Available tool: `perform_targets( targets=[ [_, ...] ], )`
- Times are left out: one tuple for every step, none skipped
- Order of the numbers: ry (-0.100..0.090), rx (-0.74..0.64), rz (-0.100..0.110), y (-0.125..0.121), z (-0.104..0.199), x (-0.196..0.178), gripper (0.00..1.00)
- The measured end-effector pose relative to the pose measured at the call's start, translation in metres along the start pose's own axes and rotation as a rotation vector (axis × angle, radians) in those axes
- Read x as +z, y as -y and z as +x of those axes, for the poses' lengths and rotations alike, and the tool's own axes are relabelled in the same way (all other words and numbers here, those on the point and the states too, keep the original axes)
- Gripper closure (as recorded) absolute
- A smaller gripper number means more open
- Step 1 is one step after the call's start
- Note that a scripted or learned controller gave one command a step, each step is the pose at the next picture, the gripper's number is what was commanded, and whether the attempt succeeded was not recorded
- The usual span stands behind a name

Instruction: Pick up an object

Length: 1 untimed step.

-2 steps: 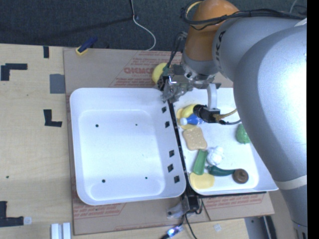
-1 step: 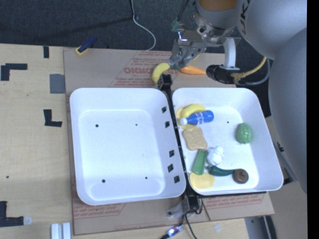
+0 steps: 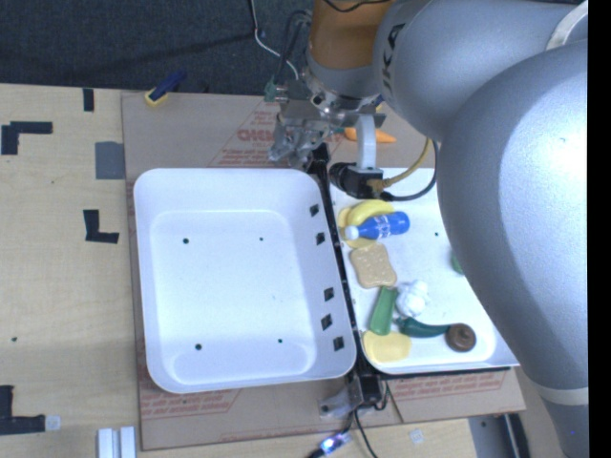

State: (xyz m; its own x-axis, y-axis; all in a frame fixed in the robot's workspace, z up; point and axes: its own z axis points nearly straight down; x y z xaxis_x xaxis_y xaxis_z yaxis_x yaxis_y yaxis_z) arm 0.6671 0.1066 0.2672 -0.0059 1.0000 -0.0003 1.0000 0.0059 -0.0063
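The right bin (image 3: 434,232) holds several small items. A blue bottle (image 3: 380,226) lies beside a yellow piece (image 3: 358,214), with a tan biscuit-like slab (image 3: 373,266) just below. Nearer the front are a green stick (image 3: 384,309), a white lump (image 3: 413,299), a dark green piece (image 3: 420,329), a brown round thing (image 3: 461,337) and a pale yellow piece (image 3: 387,347). An orange object (image 3: 368,135) shows behind the wrist. My gripper (image 3: 298,141) hangs over the far end of the divider between the bins, above the cardboard. The arm hides much of the right bin.
The left bin (image 3: 153,256) is white with small dark dots on its floor. Both bins rest on a cardboard sheet (image 3: 191,132). A blue and yellow item (image 3: 164,88) lies at the cardboard's far left corner. Cables (image 3: 258,27) run by the wrist.
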Motion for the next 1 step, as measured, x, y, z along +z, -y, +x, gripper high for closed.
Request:
perform_targets(
  targets=[
    [0.000,-0.001,0.005,0.0336,0.0658,0.0842,1.00]
  ],
)
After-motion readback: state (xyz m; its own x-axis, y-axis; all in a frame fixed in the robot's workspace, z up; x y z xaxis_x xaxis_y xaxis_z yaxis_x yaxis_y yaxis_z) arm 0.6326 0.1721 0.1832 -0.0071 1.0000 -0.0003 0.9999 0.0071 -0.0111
